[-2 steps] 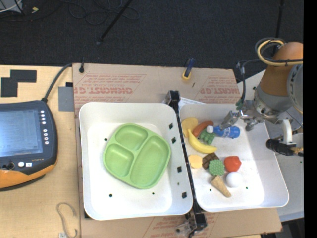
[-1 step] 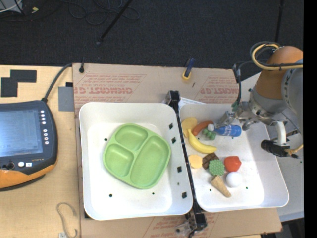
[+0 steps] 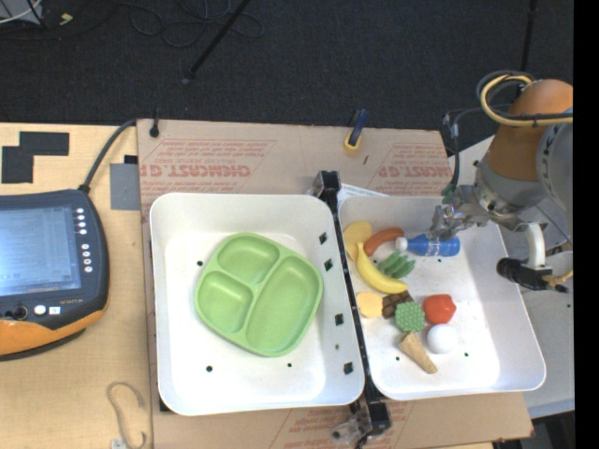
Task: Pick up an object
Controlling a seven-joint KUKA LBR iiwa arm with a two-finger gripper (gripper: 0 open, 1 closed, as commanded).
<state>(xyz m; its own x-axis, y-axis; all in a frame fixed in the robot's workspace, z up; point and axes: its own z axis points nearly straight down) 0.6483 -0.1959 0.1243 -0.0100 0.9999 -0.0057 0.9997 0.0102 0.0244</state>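
A small blue object [image 3: 438, 246] lies in the right bin [image 3: 510, 344], near its back wall, with a white cap-like end pointing left. The tool [image 3: 447, 221] stands directly over it, at or just above its upper edge; whether it touches the blue object cannot be told, nor whether it is spread or pressed together, since its tip is too small and cluttered to read.

The rest of the toy food lies in the left half of the same bin. Just left of the blue object are an orange-red sausage shape [image 3: 383, 240] and a green leafy piece [image 3: 397, 266]. A yellow banana [image 3: 376, 274] curves under them, and a pale yellow round piece [image 3: 355, 235] lies at the bin's back left. Lower down are a small yellow block [image 3: 370, 304], a green broccoli-like piece [image 3: 410, 316], a red tomato-like piece [image 3: 439, 308], a white ball [image 3: 442, 339] and a tan cone [image 3: 417, 353], all crowded close together.

The left bin [image 3: 178, 251] holds a green divided plate [image 3: 259, 292] with three compartments, lying flat near the middle.

Both bins rest side by side on cardboard [image 3: 243, 162] spread over the bench [image 3: 56, 382]. The grey arm [image 3: 520, 171] with its orange band reaches in from the right. At the left of the bench lies a control pendant [image 3: 47, 265] with a lit screen and an orange underside.
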